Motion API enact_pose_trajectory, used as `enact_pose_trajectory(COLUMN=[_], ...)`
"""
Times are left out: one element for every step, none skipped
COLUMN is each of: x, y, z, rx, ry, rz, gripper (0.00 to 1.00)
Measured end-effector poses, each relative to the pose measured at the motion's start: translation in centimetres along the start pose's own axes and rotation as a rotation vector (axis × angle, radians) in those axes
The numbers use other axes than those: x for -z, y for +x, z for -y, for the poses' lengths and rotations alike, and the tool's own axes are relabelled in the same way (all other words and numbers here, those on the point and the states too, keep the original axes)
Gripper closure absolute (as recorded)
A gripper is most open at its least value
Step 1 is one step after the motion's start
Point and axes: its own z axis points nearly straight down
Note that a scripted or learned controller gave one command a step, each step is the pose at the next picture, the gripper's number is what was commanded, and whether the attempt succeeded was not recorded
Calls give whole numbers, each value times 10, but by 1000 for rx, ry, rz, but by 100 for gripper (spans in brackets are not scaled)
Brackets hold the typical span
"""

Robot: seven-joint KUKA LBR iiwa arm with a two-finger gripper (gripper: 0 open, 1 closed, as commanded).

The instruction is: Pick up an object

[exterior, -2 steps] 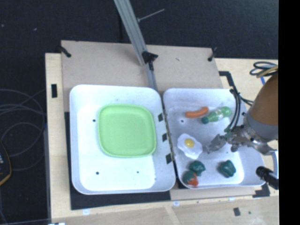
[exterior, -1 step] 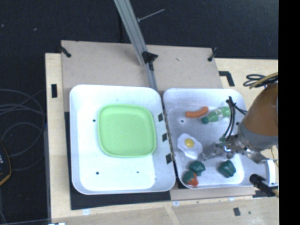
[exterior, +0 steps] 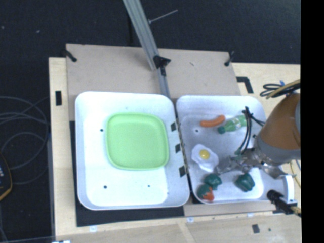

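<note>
The right bin (exterior: 195,105) holds several small toys. An orange sausage (exterior: 211,121) lies near its back, with a pale green bottle (exterior: 233,125) beside it. A fried egg (exterior: 204,155) sits at the middle left. At the front lie a green vegetable (exterior: 213,180), a red and green piece (exterior: 206,192) and a dark green lump (exterior: 246,182). My gripper (exterior: 237,164) hangs low over the bin's right half, between the egg and the dark green lump. Nothing shows in its grasp.
The left bin (exterior: 91,186) bears a light green square plate (exterior: 136,140). A grey metal pole (exterior: 144,29) slants up from the bins' back edge. The arm's orange band (exterior: 283,123) covers the right bin's right wall. Cables (exterior: 278,88) lie at the right.
</note>
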Motion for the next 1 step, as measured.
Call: enact_pose_trajectory(x=[12], y=[0], z=[-1], rx=[-1], ry=[-5], rz=[0], gripper=[100])
